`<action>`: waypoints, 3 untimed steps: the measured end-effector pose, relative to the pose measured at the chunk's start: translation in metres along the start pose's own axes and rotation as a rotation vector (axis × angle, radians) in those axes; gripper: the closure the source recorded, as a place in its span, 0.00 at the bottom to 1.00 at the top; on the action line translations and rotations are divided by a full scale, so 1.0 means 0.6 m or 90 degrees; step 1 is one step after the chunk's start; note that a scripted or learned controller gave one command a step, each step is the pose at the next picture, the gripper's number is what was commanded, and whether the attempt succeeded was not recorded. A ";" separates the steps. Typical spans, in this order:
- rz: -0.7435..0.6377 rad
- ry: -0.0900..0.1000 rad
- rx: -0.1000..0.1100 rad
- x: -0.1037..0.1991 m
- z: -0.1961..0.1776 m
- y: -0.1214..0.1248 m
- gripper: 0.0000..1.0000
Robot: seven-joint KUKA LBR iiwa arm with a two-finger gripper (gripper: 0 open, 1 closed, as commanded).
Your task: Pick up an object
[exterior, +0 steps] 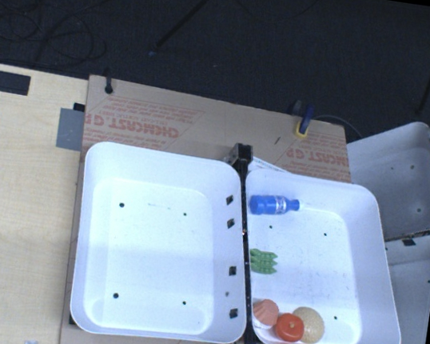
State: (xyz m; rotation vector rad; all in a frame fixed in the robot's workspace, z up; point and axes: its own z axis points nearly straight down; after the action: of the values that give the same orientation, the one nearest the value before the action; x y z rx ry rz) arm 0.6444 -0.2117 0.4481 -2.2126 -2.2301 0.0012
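The right bin (363,255) holds a blue bottle (273,205) lying on its side near the far left corner. A small green object (263,261) lies against the bin's left wall at mid-length. In the near left corner sit a pink round piece (265,311), a red round piece (289,327) and a tan round piece (310,324), touching one another.
The left bin (154,247) stands beside the right one, joined by a black divider with clips (237,244). Both rest on a cardboard sheet (174,124) on the wooden bench. A grey metal plate (404,181) lies at the right.
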 end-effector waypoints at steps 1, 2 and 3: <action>0.001 0.000 0.000 0.003 -0.020 -0.001 1.00; 0.002 0.000 0.000 -0.003 -0.032 0.000 1.00; -0.001 0.000 0.000 -0.001 -0.041 0.000 1.00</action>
State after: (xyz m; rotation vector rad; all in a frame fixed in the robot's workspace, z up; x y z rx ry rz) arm 0.6443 -0.2122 0.4725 -2.2110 -2.2308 0.0018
